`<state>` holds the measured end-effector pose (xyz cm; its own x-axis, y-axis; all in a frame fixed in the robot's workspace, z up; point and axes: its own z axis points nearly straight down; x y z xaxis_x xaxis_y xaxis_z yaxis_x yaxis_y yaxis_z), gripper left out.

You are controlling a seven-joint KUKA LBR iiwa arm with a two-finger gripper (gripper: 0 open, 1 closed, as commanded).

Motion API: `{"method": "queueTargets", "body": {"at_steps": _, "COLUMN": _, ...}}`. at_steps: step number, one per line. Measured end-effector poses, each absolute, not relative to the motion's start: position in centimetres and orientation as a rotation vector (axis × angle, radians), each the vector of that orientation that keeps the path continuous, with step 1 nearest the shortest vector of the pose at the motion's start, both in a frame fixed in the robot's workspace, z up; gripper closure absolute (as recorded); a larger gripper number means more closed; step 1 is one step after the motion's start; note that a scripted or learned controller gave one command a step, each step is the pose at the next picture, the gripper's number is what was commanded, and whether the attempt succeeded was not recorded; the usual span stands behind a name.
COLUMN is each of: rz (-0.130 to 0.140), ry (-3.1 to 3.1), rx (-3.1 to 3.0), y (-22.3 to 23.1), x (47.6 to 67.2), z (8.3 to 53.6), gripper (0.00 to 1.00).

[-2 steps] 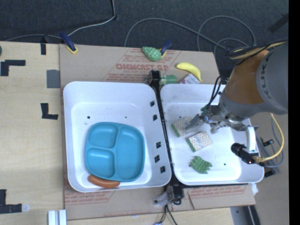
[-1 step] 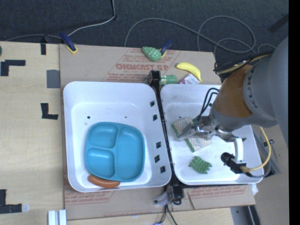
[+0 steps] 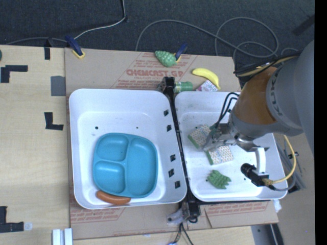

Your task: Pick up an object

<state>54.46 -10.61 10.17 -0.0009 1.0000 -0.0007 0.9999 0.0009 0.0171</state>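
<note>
Grey arm (image 3: 286, 101) covering right bin (image 3: 196, 188) corner, fingers (image 3: 214, 141) over patterned packets (image 3: 220, 154), grip unreadable

We record a single fixed camera, mounted above the bench (image 3: 30, 137) and looking down at a slant. Both white bins fall within its frame: the left bin (image 3: 82, 137) and the right bin (image 3: 245, 190). The arm (image 3: 276, 103) enters from the right, looming large; it appears nearer the lens, though we cannot confirm this.
</note>
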Motion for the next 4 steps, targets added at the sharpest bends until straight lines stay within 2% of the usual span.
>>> {"method": "queueTargets", "body": {"at_steps": 1, "rz": 0.019, "ry": 2.213, "rx": 2.210, "y": -10.6, "x": 54.5, "z": 10.2, "gripper": 0.00}}
{"method": "queueTargets", "body": {"at_steps": 2, "rz": 0.003, "ry": 2.222, "rx": 2.218, "y": -9.4, "x": 60.2, "z": 8.6, "gripper": 0.00}}
{"method": "queueTargets", "body": {"at_steps": 3, "rz": 0.001, "ry": 2.222, "rx": 2.218, "y": -9.5, "x": 60.2, "z": 9.6, "gripper": 1.00}}
{"method": "queueTargets", "body": {"at_steps": 4, "rz": -0.002, "ry": 2.221, "rx": 2.220, "y": -14.9, "x": 62.0, "z": 13.1, "gripper": 1.00}}
